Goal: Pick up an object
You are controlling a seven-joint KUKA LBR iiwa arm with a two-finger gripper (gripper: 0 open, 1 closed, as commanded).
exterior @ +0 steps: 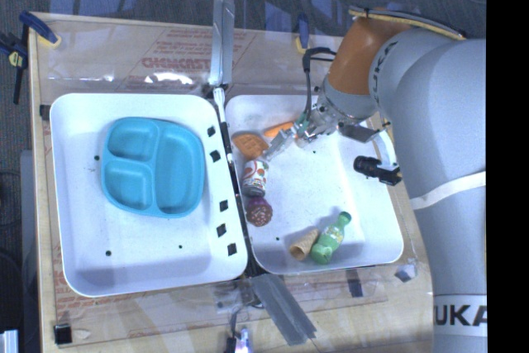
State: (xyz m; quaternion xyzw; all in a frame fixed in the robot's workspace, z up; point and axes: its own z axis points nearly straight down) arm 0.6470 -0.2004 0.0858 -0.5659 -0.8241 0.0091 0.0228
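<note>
My gripper [275, 146] reaches down into the back left part of the right bin [364, 211]. Its tip is beside a brown round cookie-like piece [250, 145] and just in front of an orange carrot-shaped item [277, 129]. A small printed can [254, 176] lies a little in front of the tip, by the bin's left wall. Nothing visibly hangs from the gripper.
A dark red round item [259, 213], a tan cone [302, 243] and a green bottle [329, 238] lie toward the right bin's front. The left bin [74, 244] holds a blue divided plate [154, 166]. A divider with black clips [225, 207] runs between the bins.
</note>
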